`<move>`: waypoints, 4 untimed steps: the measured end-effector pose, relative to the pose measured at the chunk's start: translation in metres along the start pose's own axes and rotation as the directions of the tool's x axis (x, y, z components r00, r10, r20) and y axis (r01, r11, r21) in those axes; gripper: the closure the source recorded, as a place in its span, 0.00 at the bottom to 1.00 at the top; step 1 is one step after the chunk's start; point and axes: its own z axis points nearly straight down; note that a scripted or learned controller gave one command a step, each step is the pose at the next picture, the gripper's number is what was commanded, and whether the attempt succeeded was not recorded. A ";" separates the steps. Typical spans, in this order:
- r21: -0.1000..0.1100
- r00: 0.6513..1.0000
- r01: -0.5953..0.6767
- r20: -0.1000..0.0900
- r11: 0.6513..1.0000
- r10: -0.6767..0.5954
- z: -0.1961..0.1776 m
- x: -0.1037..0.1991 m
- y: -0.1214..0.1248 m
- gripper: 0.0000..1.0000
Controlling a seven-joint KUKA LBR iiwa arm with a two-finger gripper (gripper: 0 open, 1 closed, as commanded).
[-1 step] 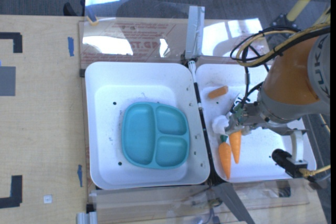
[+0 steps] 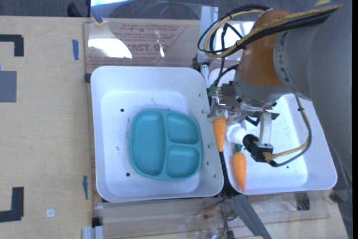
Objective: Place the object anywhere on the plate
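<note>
A large grey robot arm (image 2: 313, 47) with an orange band above its wrist reaches in from the right and bends down over the right-hand shallow white bin (image 2: 296, 170). Black and yellow cables loop around the wrist. Its two-finger gripper (image 2: 238, 129) hangs low over the left part of that bin, close to the wall shared with the neighbouring bin; whether the gripper is open or closed cannot be told, as the wrist and cabling crowd it.

The left-hand shallow white bin (image 2: 112, 92) sits just beside the right one, their rims touching. In its middle lies a teal plastic plate with three compartments (image 2: 166, 144), flat, with bare white floor around it on all sides and the widest room above it.

Two small orange carrot-shaped toys lie in the right bin. One carrot (image 2: 219, 131) stands along the shared wall, just beside the gripper. The other carrot (image 2: 239, 169) lies lower, near the bin's front edge. A small white object (image 2: 235, 135) sits between them, its shape unclear.

The right part of the right bin is bare floor.
</note>
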 end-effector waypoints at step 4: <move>0.003 0.988 0.152 0.001 0.988 -0.152 0.001 0.057 0.011 0.00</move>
